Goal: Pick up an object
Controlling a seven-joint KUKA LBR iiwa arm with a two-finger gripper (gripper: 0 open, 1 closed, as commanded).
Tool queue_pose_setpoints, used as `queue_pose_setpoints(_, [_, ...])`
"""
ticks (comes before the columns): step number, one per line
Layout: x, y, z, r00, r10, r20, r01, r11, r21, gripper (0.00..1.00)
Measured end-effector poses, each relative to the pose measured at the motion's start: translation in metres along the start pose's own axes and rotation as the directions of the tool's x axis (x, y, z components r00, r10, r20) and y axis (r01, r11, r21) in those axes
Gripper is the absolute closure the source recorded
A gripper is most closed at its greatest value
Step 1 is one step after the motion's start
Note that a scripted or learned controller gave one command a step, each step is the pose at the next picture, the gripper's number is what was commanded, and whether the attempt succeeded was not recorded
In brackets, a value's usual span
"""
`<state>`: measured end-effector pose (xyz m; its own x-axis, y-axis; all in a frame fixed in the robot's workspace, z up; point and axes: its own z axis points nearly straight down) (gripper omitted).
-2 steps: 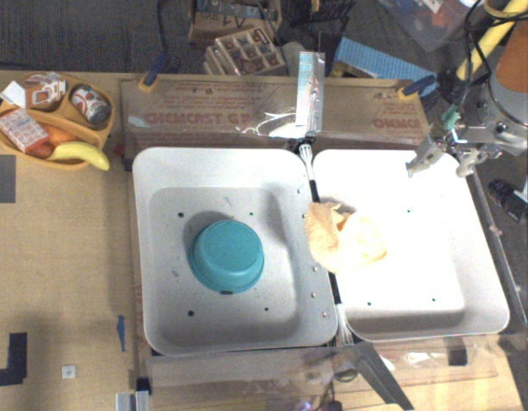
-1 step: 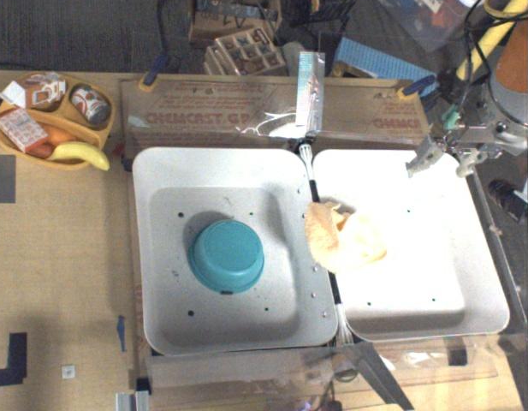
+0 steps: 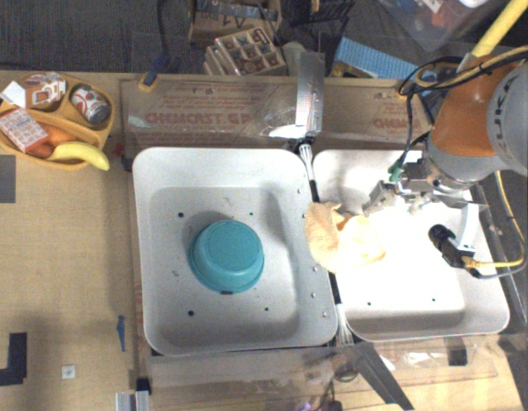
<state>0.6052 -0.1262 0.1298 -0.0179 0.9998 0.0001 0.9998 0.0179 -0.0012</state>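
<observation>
My tool (image 3: pixel 376 202) hung over the right bin (image 3: pixel 435 302), near its upper left corner, and I could not tell how far open it was or whether it had hold of anything. A pale yellow cloth (image 3: pixel 342 238) lay just below the tool, draped over that bin's left wall. A teal bowl (image 3: pixel 228 256) sat upside down in the left bin (image 3: pixel 161 187).

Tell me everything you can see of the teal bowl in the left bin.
The teal bowl is round, smooth and looks like plastic. It sits upside down, its flat base facing up, near the middle of the left bin, resting on the bin's white floor. Nothing else touches it. The end effector is over the right bin, well apart from it.
</observation>
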Motion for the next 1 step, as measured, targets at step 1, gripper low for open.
queue_pose_setpoints(1, [0.0278, 0.0074, 0.0389, 0.971, -0.241, 0.005, 0.241, 0.971, -0.011, 0.0])
